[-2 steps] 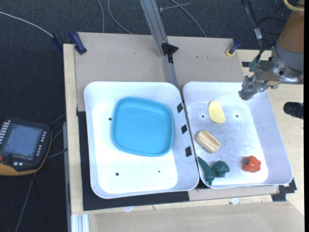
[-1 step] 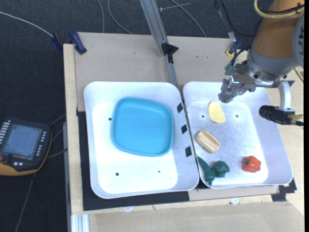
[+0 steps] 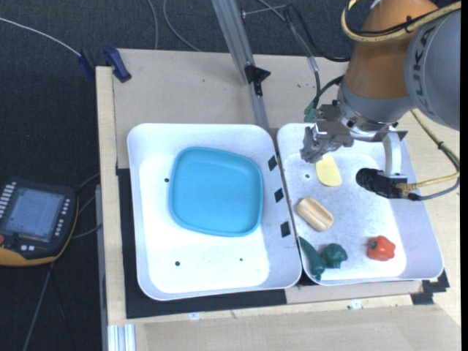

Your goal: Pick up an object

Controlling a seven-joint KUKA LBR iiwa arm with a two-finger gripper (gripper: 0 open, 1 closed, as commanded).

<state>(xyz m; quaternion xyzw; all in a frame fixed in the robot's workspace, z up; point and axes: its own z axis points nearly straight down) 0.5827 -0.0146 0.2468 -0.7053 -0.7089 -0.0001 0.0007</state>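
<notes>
The yellow piece [image 3: 329,172] lies with its long axis running up-down in the right bin [image 3: 417,262], just below the hand [image 3: 316,151]; the hand's grip state cannot be told.

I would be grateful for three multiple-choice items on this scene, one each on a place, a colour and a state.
1. Where does the blue plate lie?
A. left bin
B. right bin
C. bare bench

2. What colour is the item nearest the right bin's front right corner?
A. yellow
B. red
C. tan

3. How does the pincer stand?
A. above the blue plate
B. outside both bins
C. over the right bin, beside the yellow object

Answers: 1 A, the plate fills the left bin. 2 B, the red object sits there. 3 C, it hangs just left of the yellow object.
</notes>
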